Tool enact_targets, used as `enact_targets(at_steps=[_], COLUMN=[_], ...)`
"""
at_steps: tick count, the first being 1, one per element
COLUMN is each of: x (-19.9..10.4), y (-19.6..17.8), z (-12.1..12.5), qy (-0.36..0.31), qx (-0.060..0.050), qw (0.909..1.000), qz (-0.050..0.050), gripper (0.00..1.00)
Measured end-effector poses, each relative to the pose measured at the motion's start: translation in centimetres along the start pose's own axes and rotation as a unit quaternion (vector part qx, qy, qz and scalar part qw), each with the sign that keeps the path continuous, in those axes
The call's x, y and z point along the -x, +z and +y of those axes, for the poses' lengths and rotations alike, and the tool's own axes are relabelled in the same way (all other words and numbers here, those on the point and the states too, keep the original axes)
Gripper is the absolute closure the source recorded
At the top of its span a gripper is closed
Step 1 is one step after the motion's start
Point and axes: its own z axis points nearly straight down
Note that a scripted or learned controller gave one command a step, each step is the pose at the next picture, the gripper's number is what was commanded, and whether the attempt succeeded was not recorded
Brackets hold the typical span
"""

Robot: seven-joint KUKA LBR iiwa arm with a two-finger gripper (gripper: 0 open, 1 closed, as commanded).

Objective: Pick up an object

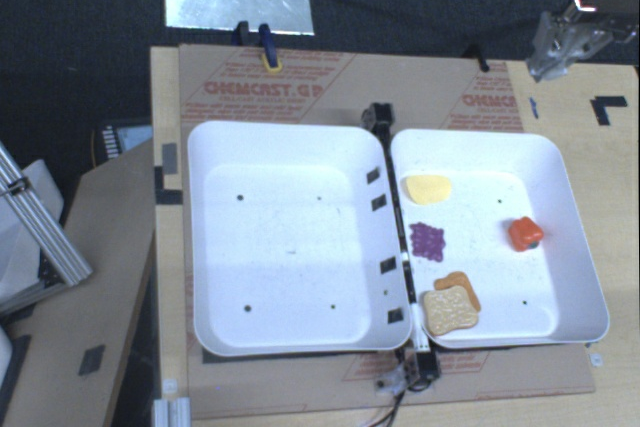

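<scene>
Lying nearest the camera in the right-hand white bin (560, 165), a tan slice of toy toast (451, 310) overlaps a small brown piece (460, 283). Beyond them sit a purple grape cluster (427, 241), an orange-red rounded toy (525, 234) near the right wall, and a flat yellow oval (427, 188). Farther back, the hand (558, 50) hangs above the bench's (420, 80) far right corner, well apart from the bin; whether it is spread or closed cannot be told.

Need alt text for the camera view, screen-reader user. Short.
Seen from above, the right white bin holds four small items: a yellow piece, a purple cluster, an orange-red object and a toast-like slice. The left bin sits beside it, and the gripper hangs beyond the right bin's far corner.
</scene>
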Motion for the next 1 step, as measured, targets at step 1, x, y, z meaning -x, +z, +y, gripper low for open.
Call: enact_targets(at_steps=[1], x=[-8.90], y=[0.01], z=[-6.03], qy=[-0.001], qx=[0.000], qw=[1.0000], qz=[0.000], gripper=[1.00])
